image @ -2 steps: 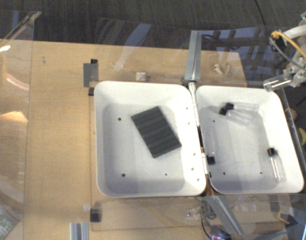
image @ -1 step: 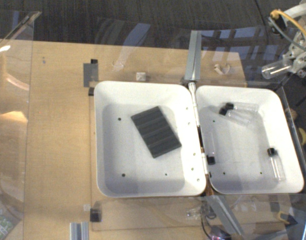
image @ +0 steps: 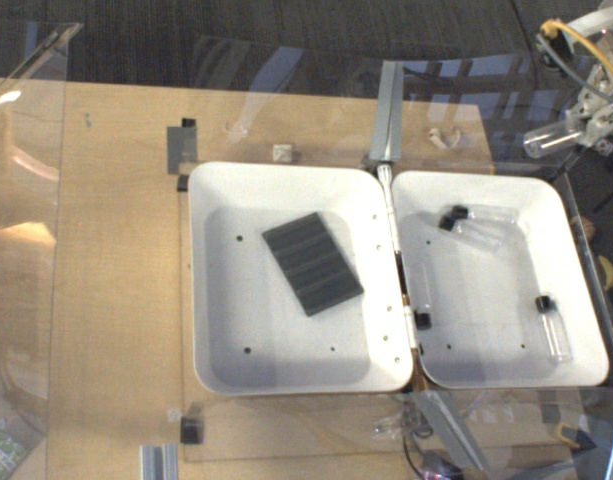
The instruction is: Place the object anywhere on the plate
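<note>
Lying in the left bin [image: 211,268], a dark ridged plate [image: 312,263] sits tilted near its middle. Two clear vials with black caps are in the right bin [image: 576,268]: one vial [image: 476,225] at the back, the other vial [image: 551,330] near the right wall. At the top right corner the tool [image: 586,118] grips a clear tube [image: 551,139].

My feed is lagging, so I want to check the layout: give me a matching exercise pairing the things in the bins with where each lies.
Things:
1. dark ribbed plate
2. clear bottle with black cap, larger
3. clear bottle with black cap, smaller

Places:
A. right bin, lower right
B. left bin, middle
C. right bin, upper part

Pairs: 1-B, 2-C, 3-A
</note>
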Robot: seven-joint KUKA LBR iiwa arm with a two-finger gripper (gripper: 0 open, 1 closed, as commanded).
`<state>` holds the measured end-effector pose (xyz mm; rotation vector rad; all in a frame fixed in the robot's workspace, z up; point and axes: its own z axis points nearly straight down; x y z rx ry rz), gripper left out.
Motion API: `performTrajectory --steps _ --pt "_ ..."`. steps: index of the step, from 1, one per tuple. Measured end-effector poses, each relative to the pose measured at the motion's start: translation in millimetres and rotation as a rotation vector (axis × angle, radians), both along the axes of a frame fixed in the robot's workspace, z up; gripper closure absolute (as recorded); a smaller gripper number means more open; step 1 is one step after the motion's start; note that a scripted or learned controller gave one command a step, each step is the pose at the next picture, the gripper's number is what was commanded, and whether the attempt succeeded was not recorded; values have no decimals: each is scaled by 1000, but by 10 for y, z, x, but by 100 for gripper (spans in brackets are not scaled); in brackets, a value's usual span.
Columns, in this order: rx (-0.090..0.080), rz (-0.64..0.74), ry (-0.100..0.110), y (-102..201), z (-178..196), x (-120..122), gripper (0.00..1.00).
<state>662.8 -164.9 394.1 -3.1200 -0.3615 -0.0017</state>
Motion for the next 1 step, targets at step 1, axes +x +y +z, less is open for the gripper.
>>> performTrajectory --steps 1 --pt "0 63 0 174 -227 -10 100"
